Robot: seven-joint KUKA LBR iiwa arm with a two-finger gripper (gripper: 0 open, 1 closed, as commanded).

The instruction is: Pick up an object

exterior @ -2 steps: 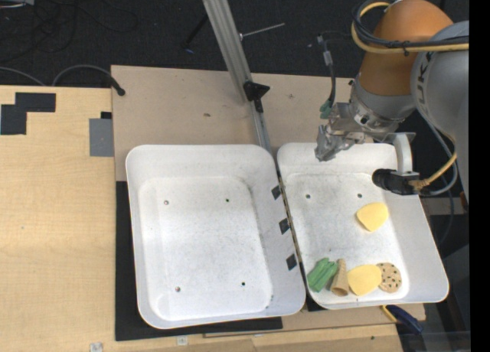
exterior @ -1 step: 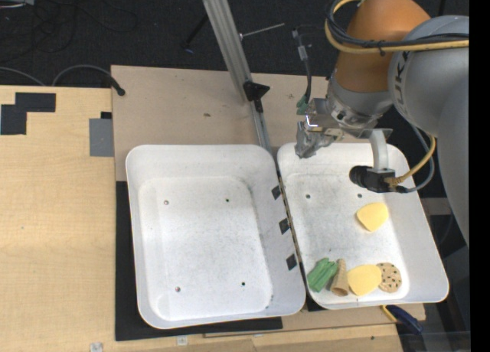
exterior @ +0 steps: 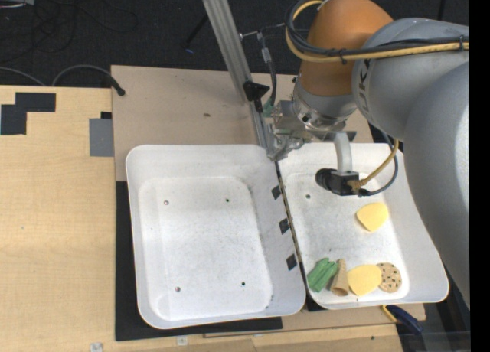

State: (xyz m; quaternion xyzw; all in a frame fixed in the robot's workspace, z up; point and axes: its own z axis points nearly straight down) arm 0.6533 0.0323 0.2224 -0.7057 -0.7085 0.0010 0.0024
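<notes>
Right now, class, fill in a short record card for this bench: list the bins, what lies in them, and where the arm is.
left bin: shallow white plastic bin, bare speckled floor
right bin: shallow white plastic bin, holds the small items
upper item: yellow rounded wedge, lying alone
front row, left to right: green ridged piece, tan cone-like piece, yellow rounded piece, round speckled biscuit
arm: grey arm with orange band, over the back of the right bin
gripper: two-finger gripper, at the bins' shared back edge, nothing seen in it
</notes>
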